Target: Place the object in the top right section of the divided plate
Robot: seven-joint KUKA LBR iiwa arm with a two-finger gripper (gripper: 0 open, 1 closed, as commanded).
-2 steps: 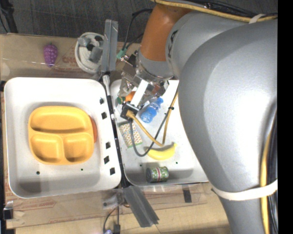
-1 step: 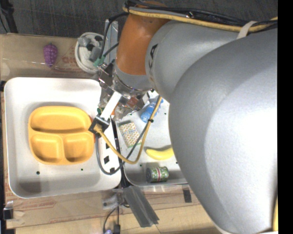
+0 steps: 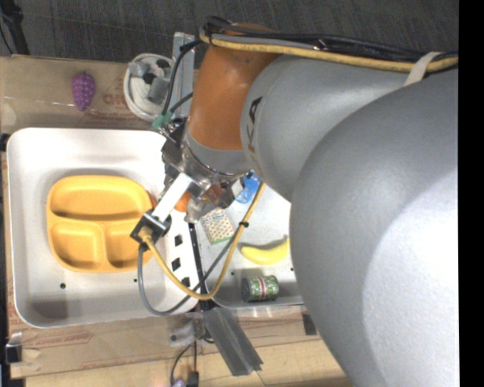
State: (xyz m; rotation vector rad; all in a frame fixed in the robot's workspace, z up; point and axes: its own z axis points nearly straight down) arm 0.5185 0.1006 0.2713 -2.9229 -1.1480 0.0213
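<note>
The yellow divided plate (image 3: 97,220) lies in the left white bin (image 3: 32,160), with one long section on its far side and two smaller ones on the near side. My gripper (image 3: 203,204) hangs over the divider between the two bins, just right of the plate's right rim, under the orange band (image 3: 222,95). A white bracket with a black end (image 3: 149,228) sticks out from it toward the plate. An orange object (image 3: 219,192), a blue one (image 3: 250,188) and a small checkered packet (image 3: 218,228) lie close under the gripper in the right bin.
A yellow banana (image 3: 266,251) and a green can (image 3: 262,287) lie in the right bin's near part. Purple grapes (image 3: 83,89) and a clear round holder (image 3: 149,83) rest on the bench behind the left bin. A yellow cable (image 3: 173,276) loops below the gripper. The grey arm covers most of the right bin.
</note>
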